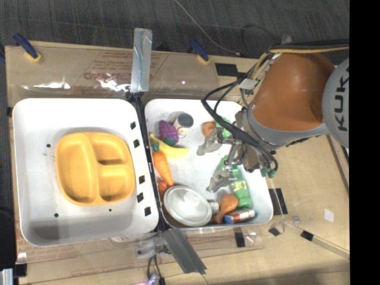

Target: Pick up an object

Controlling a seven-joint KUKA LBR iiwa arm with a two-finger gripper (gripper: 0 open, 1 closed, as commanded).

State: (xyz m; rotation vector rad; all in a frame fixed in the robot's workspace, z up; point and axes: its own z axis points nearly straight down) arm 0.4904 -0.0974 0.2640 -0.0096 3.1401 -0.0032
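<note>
We see the gripper [221, 159] lowered into the right bin [256, 190], jaws spread wide and holding nothing, above the green bottle [240, 190] at five o'clock; descent and closing come next.

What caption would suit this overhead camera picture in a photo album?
Robot arm lowers its gripper into the right bin of toy food, while a yellow divided tray sits in the left bin.

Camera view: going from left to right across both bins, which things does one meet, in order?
Yellow divided tray → carrot → purple grapes → metal bowl → chicken drumstick → green bottle.
</note>
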